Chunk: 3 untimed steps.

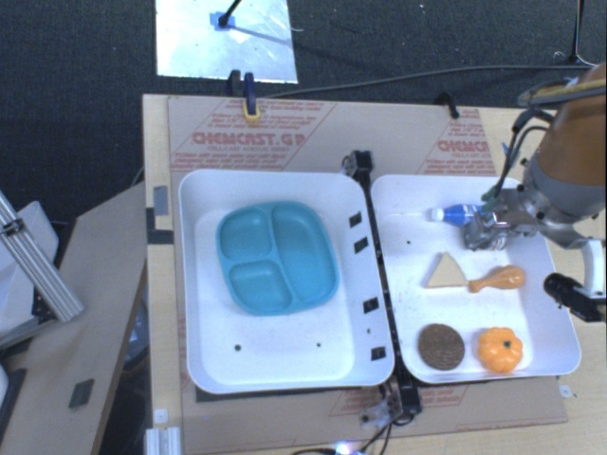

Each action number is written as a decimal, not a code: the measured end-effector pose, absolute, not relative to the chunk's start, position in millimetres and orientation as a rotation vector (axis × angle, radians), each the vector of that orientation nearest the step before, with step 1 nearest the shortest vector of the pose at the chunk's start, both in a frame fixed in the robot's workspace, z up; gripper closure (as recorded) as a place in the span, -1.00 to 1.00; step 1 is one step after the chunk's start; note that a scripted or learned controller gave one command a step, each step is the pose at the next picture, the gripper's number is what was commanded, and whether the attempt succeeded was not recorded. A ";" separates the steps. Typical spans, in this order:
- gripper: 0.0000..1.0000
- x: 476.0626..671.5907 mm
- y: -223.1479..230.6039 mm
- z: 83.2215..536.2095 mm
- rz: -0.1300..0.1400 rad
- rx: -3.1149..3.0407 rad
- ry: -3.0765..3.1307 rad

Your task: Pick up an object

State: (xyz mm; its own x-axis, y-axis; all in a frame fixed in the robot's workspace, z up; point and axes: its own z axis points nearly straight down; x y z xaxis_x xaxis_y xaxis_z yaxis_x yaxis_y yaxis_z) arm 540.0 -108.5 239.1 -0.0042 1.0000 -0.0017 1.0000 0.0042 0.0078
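Target object: a blue-and-white tube or small bottle (pixel 453 214) lies on its side near the back of the right bin (pixel 408 197), white cap end pointing toward the divider; it appears the likeliest pick, since it lies nearest the tool.
Gripper: the gripper (pixel 486 232) hangs low over the bin floor at the tube's blue end, touching or just beside it; whether it is spread or closed around anything cannot be told from this slanted view.
Arm: the grey KUKA arm (pixel 569 159) with its orange band leans in from the right edge, wrist angled down toward the back of the bin.
Neighbours in the right bin: a tan wedge (pixel 444 273) and an orange drumstick-shaped toy (pixel 498 279) sit just in front of the gripper; a brown round cookie-like disc (pixel 441 346) and a small orange pumpkin (pixel 500 349) rest near the front wall, well apart from the tool.
Left bin: the left bin (pixel 209 349) holds a teal divided plate (pixel 277 257), lying flat and tilted askew.
Stage, judged: approach or grasp attempt under way; nothing is seen lifted.
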 end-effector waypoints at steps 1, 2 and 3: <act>1.00 540.9 -108.7 250.9 0.003 2.215 2.224; 1.00 534.0 -61.2 251.9 0.003 2.212 2.231; 1.00 538.1 -15.0 238.3 0.002 2.212 2.232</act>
